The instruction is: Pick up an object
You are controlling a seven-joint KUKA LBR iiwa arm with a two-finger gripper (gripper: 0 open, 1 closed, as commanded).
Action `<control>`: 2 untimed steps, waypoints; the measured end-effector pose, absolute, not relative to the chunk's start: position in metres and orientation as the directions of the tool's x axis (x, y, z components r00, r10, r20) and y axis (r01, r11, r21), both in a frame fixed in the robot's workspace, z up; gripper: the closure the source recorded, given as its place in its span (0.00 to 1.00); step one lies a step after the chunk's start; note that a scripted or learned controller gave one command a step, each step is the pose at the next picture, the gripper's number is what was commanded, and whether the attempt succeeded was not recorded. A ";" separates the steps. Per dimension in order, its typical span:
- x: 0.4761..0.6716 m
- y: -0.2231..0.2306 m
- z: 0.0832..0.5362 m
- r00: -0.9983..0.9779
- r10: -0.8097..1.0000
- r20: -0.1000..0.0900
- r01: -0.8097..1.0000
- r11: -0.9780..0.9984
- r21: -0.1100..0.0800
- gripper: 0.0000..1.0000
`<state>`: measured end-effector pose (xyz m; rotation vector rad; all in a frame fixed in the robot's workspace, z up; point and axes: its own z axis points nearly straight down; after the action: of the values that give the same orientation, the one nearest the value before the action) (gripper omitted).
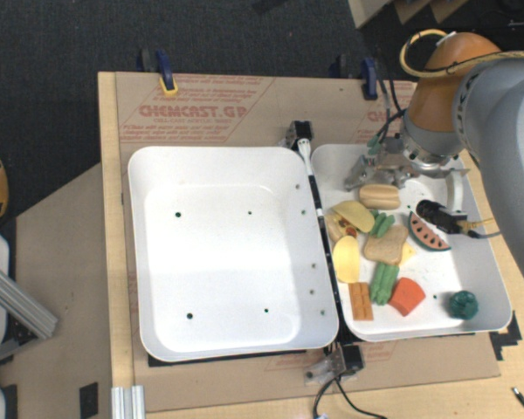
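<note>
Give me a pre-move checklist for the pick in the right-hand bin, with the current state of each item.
1. Claw over the shallow white right-hand bin: ok.
2. Target under the claw: tan oval bread-roll toy lies just below it: ok.
3. Claw finger opening: cannot tell.
4. Target free of neighbours: yellow wedge toy touches or nearly touches it: not ok.
5. Anything already gripped: cannot tell.

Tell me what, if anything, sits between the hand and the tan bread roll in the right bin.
Nothing visible does. The hand hangs over the back of the right bin, right behind the tan bread roll. The other toys, a watermelon slice among them, lie beside or in front of the roll.
</note>
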<state>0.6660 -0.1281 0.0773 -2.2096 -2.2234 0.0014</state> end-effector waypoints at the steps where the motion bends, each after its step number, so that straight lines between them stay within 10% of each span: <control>1: 0.668 -0.134 0.097 -0.003 1.000 -0.002 1.000 0.003 0.004 1.00; 2: 0.667 -0.133 0.096 -0.003 1.000 -0.002 1.000 0.003 0.002 0.00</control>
<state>0.6673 -0.1334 0.0958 -2.2205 -2.2263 -0.0010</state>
